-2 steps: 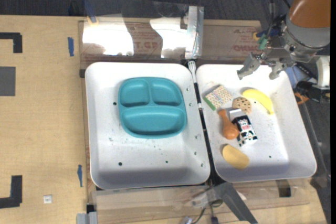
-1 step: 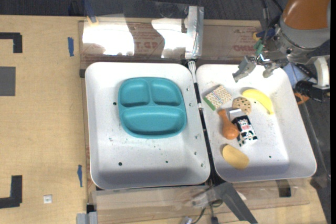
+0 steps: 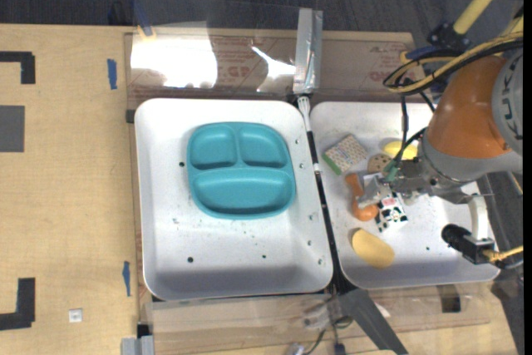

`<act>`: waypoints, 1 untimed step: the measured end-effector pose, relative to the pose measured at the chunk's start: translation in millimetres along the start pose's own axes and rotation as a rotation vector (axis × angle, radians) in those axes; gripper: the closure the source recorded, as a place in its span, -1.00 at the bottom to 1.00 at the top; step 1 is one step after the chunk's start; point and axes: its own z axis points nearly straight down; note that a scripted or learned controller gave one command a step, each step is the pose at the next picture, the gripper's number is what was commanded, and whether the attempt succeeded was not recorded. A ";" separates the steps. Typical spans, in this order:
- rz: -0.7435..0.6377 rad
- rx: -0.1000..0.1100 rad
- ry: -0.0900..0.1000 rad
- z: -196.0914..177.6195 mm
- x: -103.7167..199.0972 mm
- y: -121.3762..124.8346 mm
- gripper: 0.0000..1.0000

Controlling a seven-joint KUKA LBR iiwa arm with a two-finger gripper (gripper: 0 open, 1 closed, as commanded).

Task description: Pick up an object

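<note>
The grey-and-orange arm (image 3: 470, 125), partly cut off at the right edge, reaches into the right bin (image 3: 432, 262), its gripper (image 3: 389, 179) low among a cluster of small objects; how it is set cannot be told. A black-and-white patterned piece (image 3: 391, 214) and an orange item (image 3: 363, 210) sit just below it, a yellow oval (image 3: 371, 248) nearer the front. A teal divided plate (image 3: 241, 169) lies in the left bin (image 3: 166, 245).

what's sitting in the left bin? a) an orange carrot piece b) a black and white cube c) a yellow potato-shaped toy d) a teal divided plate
d: the teal divided plate lies alone in the middle of the left bin, while the small toys are all in the right bin.
</note>
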 end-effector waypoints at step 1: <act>0.020 -0.022 -0.004 40.7 -5.0 14.1 -1.00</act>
